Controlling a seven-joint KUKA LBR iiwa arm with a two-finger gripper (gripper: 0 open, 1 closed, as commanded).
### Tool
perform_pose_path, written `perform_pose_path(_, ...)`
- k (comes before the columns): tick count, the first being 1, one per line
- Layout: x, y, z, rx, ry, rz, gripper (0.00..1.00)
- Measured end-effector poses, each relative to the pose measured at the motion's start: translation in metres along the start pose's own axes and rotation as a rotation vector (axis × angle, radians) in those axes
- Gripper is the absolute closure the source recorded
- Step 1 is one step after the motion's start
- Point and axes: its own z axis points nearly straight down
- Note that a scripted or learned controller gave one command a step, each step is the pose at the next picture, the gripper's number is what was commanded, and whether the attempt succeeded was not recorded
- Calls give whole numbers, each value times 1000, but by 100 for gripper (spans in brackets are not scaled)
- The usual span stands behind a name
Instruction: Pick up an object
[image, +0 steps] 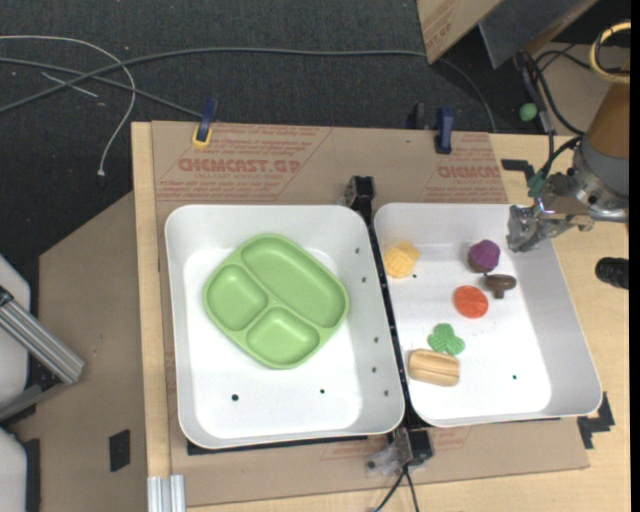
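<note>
Candidate objects all sit in the right bin (570, 330). Using the purple piece (484, 254) as landmark: it lies near the bin's upper right, loose on the white floor. Just below and right of it, almost touching, is a small brown mushroom-like piece (501, 284). Below it, a red-orange round piece (471, 301). Further down and a bit left, a green leafy piece (446, 339), with a tan bread-like roll (434, 368) touching its lower edge. Well left of the purple piece, near the bin's left wall, a yellow lump (401, 260).

Gripper (522, 232) is just right of and slightly above the purple piece, over the bin's upper right rim — nothing visible between the fingers. Can't tell from this angle whether the fingers are apart or together. Arm comes in from the right, orange band at the frame edge.

Far left of the purple piece, the left bin (200, 400) holds a green divided plate (277, 300), three compartments, roughly centred. Both bins rest on a cardboard sheet (260, 160) on the bench, clamped at the top by two blue clips (206, 120) — one above each bin.
</note>
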Motion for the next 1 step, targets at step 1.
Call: perform_pose_path(1,0,2,-8,-14,-3,-3,0)
